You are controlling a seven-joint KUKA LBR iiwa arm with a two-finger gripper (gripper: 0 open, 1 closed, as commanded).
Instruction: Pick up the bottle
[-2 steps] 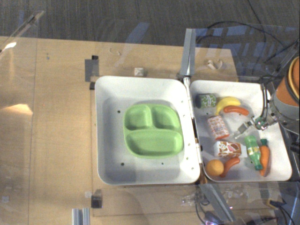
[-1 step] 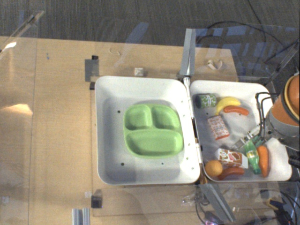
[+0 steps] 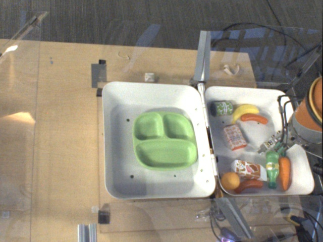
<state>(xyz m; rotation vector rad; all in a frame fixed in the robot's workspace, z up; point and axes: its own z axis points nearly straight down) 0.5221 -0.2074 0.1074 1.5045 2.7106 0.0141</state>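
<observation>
The gripper (image 3: 273,144) sits right at the green bottle's (image 3: 272,169) top — in the right bin (image 3: 303,188). Its grasp state — I cannot tell.

My pincer (image 3: 272,146) hangs over the right white bin (image 3: 298,188), just above the green plastic bottle (image 3: 272,169), which lies beside an orange carrot (image 3: 285,173). In the left white bin (image 3: 118,135) sits a green three-compartment plastic tray (image 3: 165,139).
</observation>
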